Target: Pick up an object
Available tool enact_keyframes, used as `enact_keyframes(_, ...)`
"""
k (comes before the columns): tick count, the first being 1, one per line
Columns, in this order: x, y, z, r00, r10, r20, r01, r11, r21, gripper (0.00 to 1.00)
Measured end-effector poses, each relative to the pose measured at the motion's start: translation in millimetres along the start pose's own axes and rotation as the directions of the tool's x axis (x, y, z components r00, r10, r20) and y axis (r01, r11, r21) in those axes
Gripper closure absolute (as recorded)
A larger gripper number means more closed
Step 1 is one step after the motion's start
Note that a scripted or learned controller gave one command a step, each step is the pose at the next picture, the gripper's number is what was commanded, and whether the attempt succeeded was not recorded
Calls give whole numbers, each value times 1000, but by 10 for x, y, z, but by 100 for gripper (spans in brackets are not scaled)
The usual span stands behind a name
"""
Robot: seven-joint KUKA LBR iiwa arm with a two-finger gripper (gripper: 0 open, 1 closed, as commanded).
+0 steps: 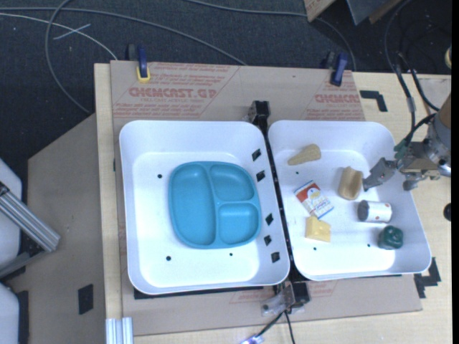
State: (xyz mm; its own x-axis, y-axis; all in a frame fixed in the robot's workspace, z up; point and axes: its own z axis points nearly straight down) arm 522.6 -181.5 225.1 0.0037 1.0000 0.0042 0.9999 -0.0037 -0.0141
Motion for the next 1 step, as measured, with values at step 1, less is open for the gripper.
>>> enact_keyframes(1,5,27,-68,1000,-4,3,4,1000,-13,0)
